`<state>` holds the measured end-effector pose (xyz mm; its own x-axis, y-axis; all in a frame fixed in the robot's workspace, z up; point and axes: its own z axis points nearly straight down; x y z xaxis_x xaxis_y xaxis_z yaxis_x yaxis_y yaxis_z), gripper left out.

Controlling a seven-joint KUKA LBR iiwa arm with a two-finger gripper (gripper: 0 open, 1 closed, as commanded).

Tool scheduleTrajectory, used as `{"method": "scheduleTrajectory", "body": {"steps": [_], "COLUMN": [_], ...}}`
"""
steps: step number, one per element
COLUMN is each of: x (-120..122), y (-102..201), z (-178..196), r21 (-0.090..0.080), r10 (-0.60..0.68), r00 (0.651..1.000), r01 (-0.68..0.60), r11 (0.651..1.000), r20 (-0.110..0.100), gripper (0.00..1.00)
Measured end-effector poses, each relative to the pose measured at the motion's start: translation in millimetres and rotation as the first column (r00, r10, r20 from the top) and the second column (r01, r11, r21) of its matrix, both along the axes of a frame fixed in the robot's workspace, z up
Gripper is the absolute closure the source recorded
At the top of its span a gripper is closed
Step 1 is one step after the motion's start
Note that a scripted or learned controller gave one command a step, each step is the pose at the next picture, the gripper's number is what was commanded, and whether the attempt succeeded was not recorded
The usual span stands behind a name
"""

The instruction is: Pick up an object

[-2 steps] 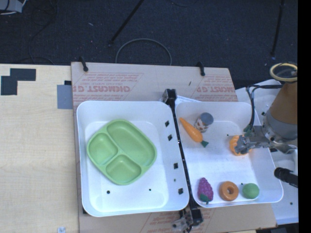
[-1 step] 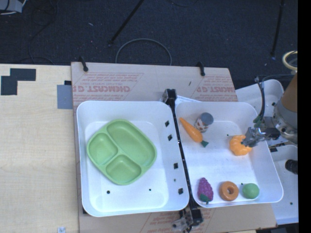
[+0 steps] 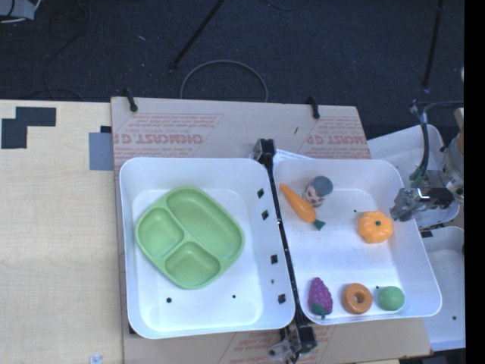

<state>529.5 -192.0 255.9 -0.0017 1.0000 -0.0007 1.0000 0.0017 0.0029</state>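
The right bin [image 3: 379,169] holds several toys. An orange carrot [image 3: 298,204] lies at its upper left, touching a small figure with a grey cap [image 3: 319,189]. An orange pumpkin [image 3: 374,227] sits toward the right side. Along the front edge are purple grapes [image 3: 320,296], a brown donut [image 3: 356,298] and a green ball [image 3: 391,298]. My gripper [image 3: 410,201] hangs at the bin's right rim, just right of and slightly above the pumpkin, with nothing seen in it.
The left bin [image 3: 151,309] holds a green divided plate [image 3: 189,236]. A black divider with clips [image 3: 276,241] runs between the bins. Cables and the arm's base [image 3: 439,173] stand to the right of the right bin.
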Motion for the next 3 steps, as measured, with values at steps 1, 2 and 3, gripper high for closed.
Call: {"method": "scheduleTrajectory", "body": {"steps": [1,2,3], "x": [10,30,43], "y": [60,112,164], "z": [-10,-6,-23], "r21": [0.004,0.003,0.003], "r10": [0.004,0.004,0.003], "r00": [1.000,1.000,1.000], "r01": [-0.004,-0.004,-0.002], "r11": [1.000,1.000,1.000], "r20": [-0.006,-0.005,-0.008], "gripper": [1.00,1.00,1.00]}}
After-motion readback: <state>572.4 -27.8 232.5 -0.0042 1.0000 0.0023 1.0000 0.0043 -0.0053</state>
